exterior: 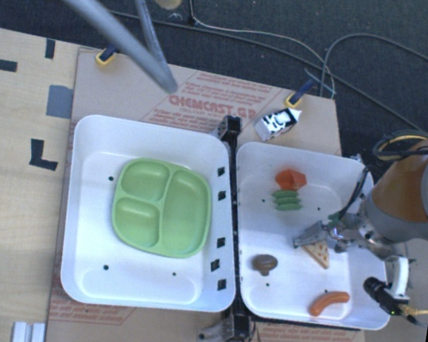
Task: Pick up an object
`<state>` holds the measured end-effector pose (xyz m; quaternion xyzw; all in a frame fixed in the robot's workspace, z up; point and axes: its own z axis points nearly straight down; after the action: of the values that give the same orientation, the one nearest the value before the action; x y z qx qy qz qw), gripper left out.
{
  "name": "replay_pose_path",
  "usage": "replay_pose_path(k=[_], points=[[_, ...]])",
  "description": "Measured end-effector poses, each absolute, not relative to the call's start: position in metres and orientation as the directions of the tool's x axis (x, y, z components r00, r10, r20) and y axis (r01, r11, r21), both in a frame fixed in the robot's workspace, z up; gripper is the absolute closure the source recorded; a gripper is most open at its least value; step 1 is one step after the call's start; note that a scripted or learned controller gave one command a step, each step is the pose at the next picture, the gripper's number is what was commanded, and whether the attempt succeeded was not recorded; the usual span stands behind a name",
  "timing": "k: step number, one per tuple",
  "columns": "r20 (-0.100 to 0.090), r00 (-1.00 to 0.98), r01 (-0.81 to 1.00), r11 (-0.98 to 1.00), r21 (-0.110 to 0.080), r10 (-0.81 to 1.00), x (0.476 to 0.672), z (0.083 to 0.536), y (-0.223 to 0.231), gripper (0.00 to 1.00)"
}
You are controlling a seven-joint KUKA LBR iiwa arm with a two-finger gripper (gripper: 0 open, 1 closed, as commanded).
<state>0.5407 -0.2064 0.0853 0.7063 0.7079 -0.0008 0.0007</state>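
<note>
Gripper (309,239) hovering low over yellow wedge (317,255) near right bin (297,310) centre; finger state unclear. Risk: nudging wedge sideways, closing on nothing.

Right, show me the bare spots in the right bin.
In the right white bin, floor lies bare between the brown lump and the orange sausage, and along the left wall. It is crowded around the gripper, yellow wedge, green piece and orange-red piece.

green divided plate (163,207) in left bin (79,209) | cardboard sheet (217,98) beneath (printed red)
</note>
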Motion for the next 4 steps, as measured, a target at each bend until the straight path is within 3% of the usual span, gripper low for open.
replay_pose_path(k=[1,2,4], points=[[-0.002,-0.001,1.0,0.001,0.002,1.0,0.542,0.086,-0.207,0.0],[-0.005,-0.001,1.0,0.001,0.005,1.0,0.542,0.097,-0.207,1.0],[-0.002,-0.001,1.0,0.001,0.005,1.0,0.547,0.203,-0.208,1.0]])
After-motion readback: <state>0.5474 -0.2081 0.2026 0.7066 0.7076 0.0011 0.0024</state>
